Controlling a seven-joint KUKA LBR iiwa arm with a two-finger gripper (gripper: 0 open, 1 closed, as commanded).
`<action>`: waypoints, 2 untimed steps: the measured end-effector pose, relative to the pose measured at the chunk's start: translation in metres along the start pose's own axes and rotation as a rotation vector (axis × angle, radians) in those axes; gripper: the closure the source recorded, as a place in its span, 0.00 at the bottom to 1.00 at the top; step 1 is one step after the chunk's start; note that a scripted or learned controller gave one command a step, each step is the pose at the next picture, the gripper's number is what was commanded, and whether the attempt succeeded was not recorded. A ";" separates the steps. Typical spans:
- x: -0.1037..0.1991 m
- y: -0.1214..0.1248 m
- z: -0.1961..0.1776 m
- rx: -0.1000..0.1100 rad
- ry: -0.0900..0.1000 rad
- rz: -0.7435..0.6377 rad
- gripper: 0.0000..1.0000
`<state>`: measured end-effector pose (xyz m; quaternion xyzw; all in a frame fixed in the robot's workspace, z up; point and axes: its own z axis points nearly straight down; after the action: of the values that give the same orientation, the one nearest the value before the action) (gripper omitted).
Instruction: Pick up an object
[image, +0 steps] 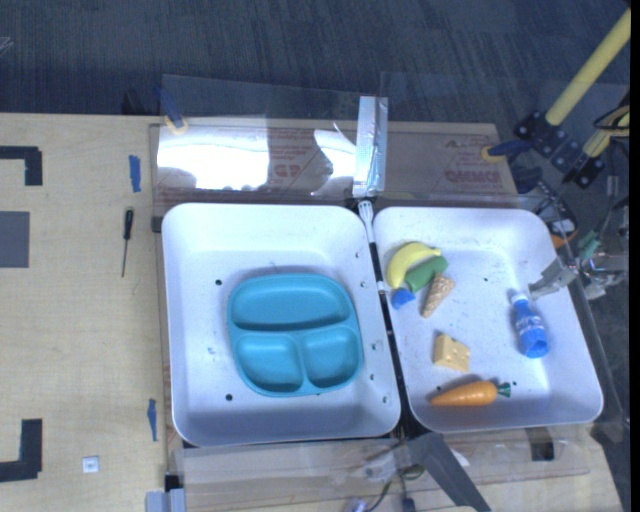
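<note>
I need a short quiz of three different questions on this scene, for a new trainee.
1. True or false: the blue tray lies in the left bin.
2. Which item lies nearest the right bin's front edge? A) banana B) carrot C) bottle
3. Fill in: the cheese lies between the cone and the ____.

Key: 1 true; 2 B; 3 carrot.
</note>
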<state>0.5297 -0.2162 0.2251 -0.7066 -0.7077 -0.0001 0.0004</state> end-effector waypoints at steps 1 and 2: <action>0.020 -0.021 0.138 -0.006 -0.002 -0.024 0.00; 0.019 -0.020 0.126 -0.012 -0.004 -0.021 1.00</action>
<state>0.5097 -0.1975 0.0986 -0.6991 -0.7150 -0.0030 -0.0050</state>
